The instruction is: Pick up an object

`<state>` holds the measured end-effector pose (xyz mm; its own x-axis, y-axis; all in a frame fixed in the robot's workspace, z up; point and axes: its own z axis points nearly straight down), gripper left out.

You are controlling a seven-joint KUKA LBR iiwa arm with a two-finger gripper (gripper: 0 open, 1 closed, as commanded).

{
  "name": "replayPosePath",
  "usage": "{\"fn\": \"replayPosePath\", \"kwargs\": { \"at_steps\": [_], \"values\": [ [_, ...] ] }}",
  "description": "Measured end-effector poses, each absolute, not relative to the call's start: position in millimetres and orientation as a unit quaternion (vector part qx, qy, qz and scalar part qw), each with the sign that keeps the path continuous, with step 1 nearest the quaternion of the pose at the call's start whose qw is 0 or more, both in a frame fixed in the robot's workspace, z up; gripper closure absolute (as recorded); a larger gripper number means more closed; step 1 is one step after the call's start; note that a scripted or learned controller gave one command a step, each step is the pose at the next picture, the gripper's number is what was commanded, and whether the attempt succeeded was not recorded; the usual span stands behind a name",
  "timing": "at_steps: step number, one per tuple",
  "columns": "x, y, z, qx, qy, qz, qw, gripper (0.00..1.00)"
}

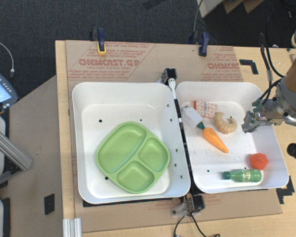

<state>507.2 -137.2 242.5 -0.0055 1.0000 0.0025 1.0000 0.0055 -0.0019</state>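
Observation:
The right bin (266, 95) holds an orange carrot (215, 139), a tan knobbly root-like piece (225, 123), a red-and-white packet (206, 107), a small white object (191, 116), a red tomato-like ball (258, 160) and a green bottle (242, 175) lying on its side. My gripper (252, 122) hangs over the right side of this bin, just right of the tan piece and above the red ball. Nothing shows between its fingers.
The left bin (84, 132) holds a green three-compartment plate (133, 157). Both bins rest on a brown cardboard sheet (138, 58) held by blue clamps at the back edge. A black-tipped bar (173, 102) runs along the divide between the bins.

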Motion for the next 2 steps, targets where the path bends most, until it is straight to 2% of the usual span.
{"fn": "replayPosePath", "kwargs": {
  "at_steps": [2],
  "values": [
    [551.9, -24.3, 242.4, -0.705, -0.710, -0.0018, -0.001, 1.00]
  ]
}}
